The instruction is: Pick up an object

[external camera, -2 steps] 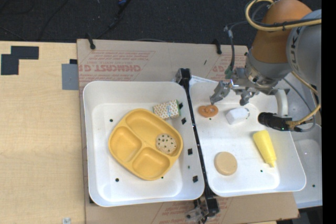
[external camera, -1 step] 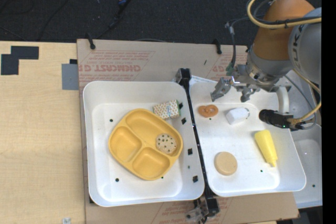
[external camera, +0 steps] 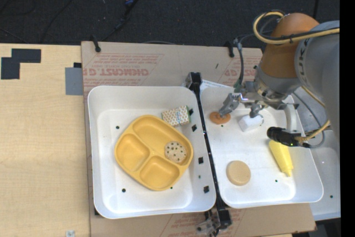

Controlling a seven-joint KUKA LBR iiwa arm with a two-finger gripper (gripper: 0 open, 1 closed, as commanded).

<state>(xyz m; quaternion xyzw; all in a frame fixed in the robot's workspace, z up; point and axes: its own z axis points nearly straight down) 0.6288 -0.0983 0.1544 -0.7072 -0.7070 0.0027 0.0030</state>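
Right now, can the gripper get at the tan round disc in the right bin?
Probably yes. The tan disc lies flat on the right bin's floor with bare space all around it. The gripper hovers in the same bin, near the far wall, and nothing lies between them.

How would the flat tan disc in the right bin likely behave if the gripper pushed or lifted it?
The tan disc lies flat, so it would probably slide, not roll. Its low profile may give the gripper little edge to pinch. It looks small, so likely light.
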